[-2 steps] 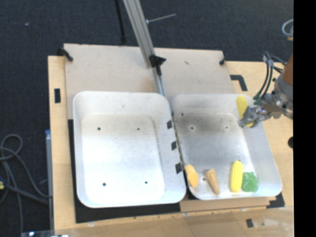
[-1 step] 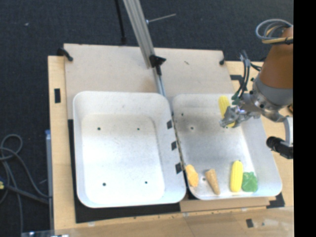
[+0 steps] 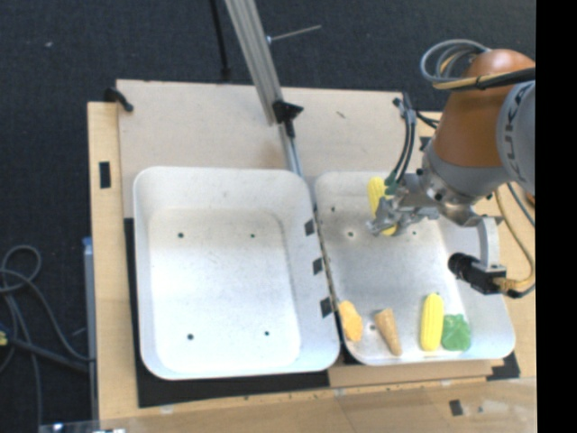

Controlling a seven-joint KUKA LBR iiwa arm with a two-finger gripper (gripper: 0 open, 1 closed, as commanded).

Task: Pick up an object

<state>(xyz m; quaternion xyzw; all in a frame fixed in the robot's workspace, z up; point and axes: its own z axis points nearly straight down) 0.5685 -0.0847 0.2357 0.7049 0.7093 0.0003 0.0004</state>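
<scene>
Yellow corn cob [image 3: 378, 197] at right bin's far end, partly hidden.

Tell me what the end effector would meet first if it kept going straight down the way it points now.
Most likely the yellow corn cob lying directly at the end effector near the right bin's far edge; then the bin floor. From this slanted view the height above them is unclear.

Left white bin [image 3: 225, 269], aluminium post [image 3: 257, 57], black cables [image 3: 27, 305] on dark carpet [image 3: 108, 16]
</scene>
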